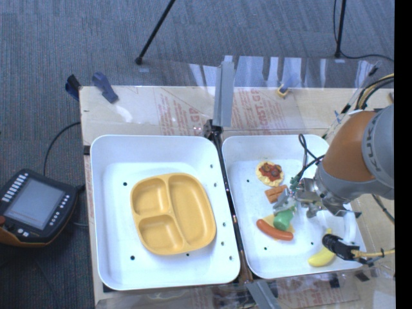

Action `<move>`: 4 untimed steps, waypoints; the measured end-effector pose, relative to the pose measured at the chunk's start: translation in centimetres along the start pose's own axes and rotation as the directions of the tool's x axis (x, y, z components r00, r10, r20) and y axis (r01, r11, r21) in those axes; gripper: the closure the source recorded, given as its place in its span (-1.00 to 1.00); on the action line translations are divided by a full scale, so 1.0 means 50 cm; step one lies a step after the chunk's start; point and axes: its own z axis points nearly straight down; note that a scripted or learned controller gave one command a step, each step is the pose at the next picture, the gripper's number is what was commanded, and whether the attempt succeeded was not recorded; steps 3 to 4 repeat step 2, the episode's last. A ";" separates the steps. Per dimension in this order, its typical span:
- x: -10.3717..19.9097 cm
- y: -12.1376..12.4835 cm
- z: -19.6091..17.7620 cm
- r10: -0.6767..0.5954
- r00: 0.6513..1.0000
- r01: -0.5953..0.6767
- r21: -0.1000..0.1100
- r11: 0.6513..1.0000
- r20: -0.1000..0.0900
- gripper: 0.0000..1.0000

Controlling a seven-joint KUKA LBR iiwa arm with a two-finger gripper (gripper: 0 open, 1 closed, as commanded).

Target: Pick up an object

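Observation:
The right bin (248, 148) holds several toy foods. A small round pizza (270, 171) lies toward the back, with an orange strip (275, 194) just in front of it. A green pepper-like piece (283, 220) rests against a red sausage (275, 230). A yellow banana (321, 257) lies at the front right. My gripper (293, 199) hangs low over the bin, right by the orange strip and just above the green piece. Nothing can be seen held in it.
The left bin (106, 172) holds a yellow divided plate (172, 212). The arm's grey and orange body (353, 159) covers the right bin's right side. A teach pendant (32, 205) lies on the floor at the left.

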 end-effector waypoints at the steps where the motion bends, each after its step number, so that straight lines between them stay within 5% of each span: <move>1: 0.001 0.000 -0.019 0.002 1.000 -0.002 0.002 1.000 -0.002 1.00; 2: 0.102 -0.022 -0.244 -0.048 0.999 0.048 -0.013 0.999 0.000 1.00; 4: 0.102 -0.022 -0.244 -0.048 0.999 0.048 -0.013 0.999 0.000 1.00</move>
